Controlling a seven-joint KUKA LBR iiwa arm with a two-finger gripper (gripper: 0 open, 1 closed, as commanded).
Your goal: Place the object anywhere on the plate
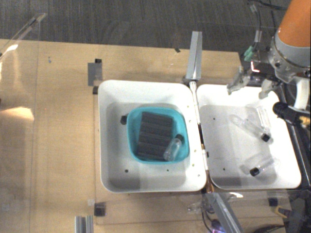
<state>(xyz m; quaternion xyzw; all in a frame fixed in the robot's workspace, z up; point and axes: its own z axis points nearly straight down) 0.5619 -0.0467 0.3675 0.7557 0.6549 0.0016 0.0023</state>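
The gripper [249, 84] hangs over the back edge of the right bin [291, 181], its two pale fingers [234, 85] spread apart with nothing between them; the grey arm with its orange band [297, 13] reaches in from the upper right corner. In the left bin [109, 135] sits a teal square plate [182, 125] bearing a dark ribbed block [153, 135]. A clear vial with a dark cap [173, 148] lies on the plate, tilted across the front right corner of the block and touching it. In the right bin lie more clear vials: one [264, 124] and another [244, 124] near the middle, close together, and a third [260, 167] toward the front, apart from them.
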